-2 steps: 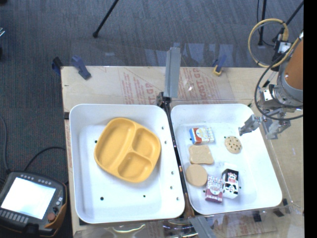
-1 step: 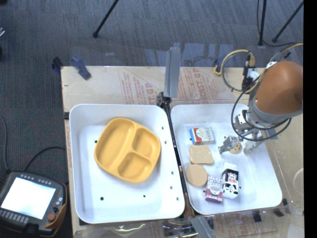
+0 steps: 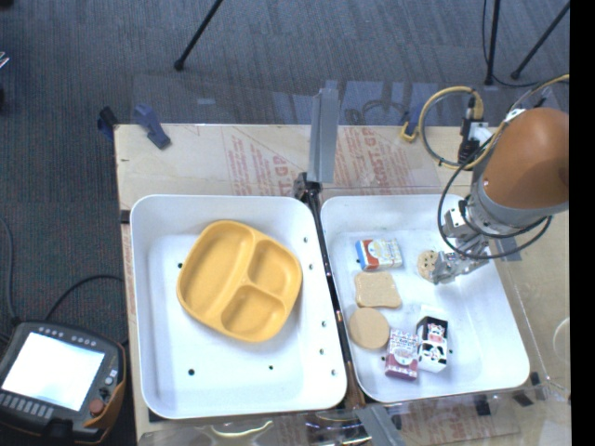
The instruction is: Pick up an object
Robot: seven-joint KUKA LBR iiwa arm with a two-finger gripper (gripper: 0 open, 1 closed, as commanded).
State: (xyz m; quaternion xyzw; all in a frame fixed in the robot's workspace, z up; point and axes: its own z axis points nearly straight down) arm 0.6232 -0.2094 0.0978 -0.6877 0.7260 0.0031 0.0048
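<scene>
Gripper (image 3: 450,269) hangs low in the right bin (image 3: 483,360), right beside a cookie (image 3: 427,265) (finger spread and grip cannot be told); toast slice (image 3: 377,290) lies nearby

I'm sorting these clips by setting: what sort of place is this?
Most likely a robotics lab test bench: two white bins on a plywood bench, a teach pendant on the carpeted floor, and tripod legs around it.
</scene>
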